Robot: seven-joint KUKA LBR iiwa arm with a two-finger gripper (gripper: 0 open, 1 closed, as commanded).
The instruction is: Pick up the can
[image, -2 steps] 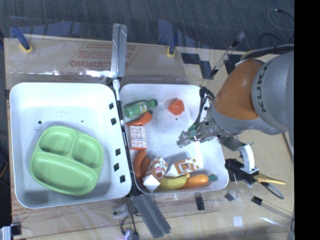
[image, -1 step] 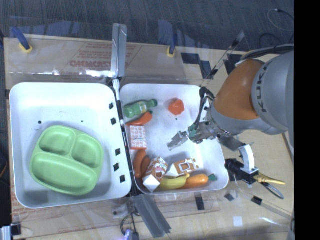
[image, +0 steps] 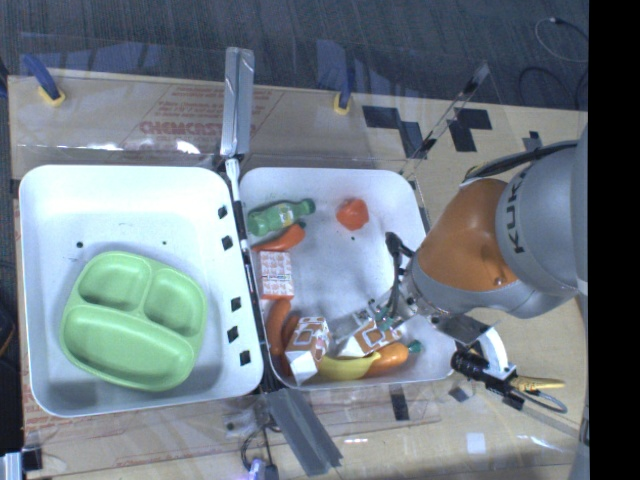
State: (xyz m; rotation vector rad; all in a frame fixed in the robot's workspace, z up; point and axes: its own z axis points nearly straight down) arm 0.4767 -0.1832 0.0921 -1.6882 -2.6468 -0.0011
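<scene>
The can (image: 275,273), red with a pale label, lies against the left wall of the right bin (image: 330,180). My gripper (image: 385,316) is low in the bin's front right corner, well to the right of the can. It hangs just above a small printed carton (image: 372,336) and a carrot (image: 393,356). The arm's orange band (image: 465,248) and grey wrist cover the bin's right wall.
A green bottle (image: 278,214), an orange pepper (image: 287,236) and a red tomato (image: 351,213) lie at the bin's back. A sausage (image: 277,326), another carton (image: 309,338) and a banana (image: 345,367) crowd the front. A green divided plate (image: 135,318) sits in the left bin (image: 60,193).
</scene>
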